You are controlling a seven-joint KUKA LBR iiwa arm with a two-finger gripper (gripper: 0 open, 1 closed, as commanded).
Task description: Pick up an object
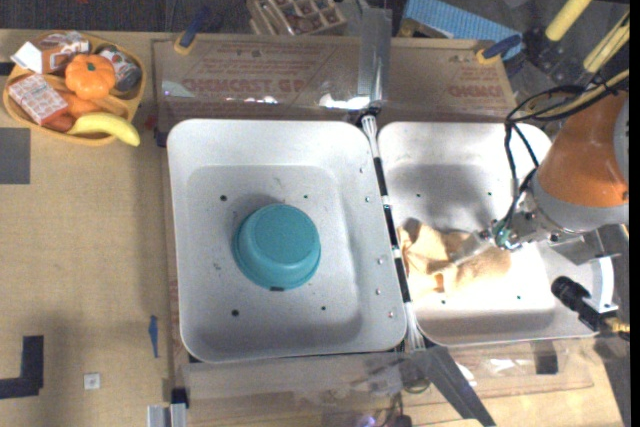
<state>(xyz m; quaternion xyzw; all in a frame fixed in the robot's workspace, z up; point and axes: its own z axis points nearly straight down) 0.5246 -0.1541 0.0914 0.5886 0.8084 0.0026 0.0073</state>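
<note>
- The tool (497, 237) is low in the right bin (440, 147), near the middle of that bin's right part, and it touches or nearly touches the tan object (452, 257) lying there.
- I cannot tell if the tool is released or clenched; its end is too small and blurred against the object.
- The tan object looks soft and crumpled, like a cloth or a paper bag. It spreads from the left wall of the right bin toward the bin's middle, closer to the front edge.
- To do this step well, I think the tool should come straight down on a raised fold, close firmly, then lift slowly, because a soft thing can slip out.
- A black cable (513, 147) hangs near the wrist and the orange band (590, 165); it could catch during the lift.
- In the left bin (200, 155) 1 teal bowl (279, 246) sits upside down in the middle, well apart from the tool.
- At the counter's far left corner a basket (30, 107) holds toy food, with a banana (105, 126) at its edge. It stands in nobody's way.
</note>
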